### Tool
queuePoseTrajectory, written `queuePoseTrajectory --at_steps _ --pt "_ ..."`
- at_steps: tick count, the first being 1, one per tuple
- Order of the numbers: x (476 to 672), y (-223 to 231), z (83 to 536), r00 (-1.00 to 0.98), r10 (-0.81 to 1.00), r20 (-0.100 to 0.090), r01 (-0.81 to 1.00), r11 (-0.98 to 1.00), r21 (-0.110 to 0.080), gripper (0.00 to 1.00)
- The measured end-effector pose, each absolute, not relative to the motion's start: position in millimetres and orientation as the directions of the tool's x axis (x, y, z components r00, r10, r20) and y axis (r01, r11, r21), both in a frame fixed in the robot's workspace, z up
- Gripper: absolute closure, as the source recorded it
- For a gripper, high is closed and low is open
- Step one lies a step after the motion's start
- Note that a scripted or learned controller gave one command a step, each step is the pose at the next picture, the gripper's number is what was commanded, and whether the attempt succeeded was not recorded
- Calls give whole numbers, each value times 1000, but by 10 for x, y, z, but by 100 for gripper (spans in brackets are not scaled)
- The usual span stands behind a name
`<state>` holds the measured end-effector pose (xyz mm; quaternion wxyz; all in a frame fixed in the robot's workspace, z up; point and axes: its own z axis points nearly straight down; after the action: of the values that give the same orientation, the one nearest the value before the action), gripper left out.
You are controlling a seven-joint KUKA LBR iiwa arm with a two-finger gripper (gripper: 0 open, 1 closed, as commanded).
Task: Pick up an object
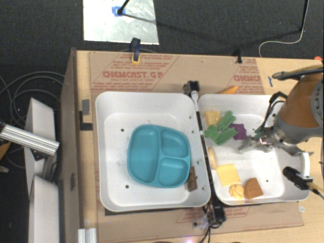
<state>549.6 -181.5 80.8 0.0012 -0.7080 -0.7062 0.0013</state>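
1. Camera view, the objects: the right bin (273, 196) holds a loose group of small play-food pieces. A green piece (220, 127) lies at its upper left, its long axis running on a slant from lower left to upper right, the lobed end pointing up and right.
2. Touching the green piece's right side is a purple piece (239, 131), compact, with no clear long axis.
3. A small yellow block (212, 117) sits just above the green piece, near the bin's left wall.
4. Lower in that bin, a pale yellow slab (228, 174) lies flat, its edges slightly turned from the bin walls. Below it a round tan piece (236, 190) and a brown piece (253, 188) sit side by side near the front wall.
5. A pale, narrow piece (212, 158) lies along the divider, its long axis nearly top to bottom.
6. The left bin (114, 110) carries a blue divided plate (159, 156).
7. The arm (302, 110) enters from the right, its orange band over the right bin's right edge, wrist angled down and left.
8. The gripper (251, 143) is low in the right bin, just right of the purple piece and apart from it. I cannot tell whether it is apart or together; nothing is seen clamped in it.
9. An orange piece (229, 90) rests on the worktop (152, 72) behind the bins.
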Motion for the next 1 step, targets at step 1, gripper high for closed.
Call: queuePoseTrajectory --at_steps 1 --pt "6346 -1654 1509 -9 1000 -3 1000 9 14 0"
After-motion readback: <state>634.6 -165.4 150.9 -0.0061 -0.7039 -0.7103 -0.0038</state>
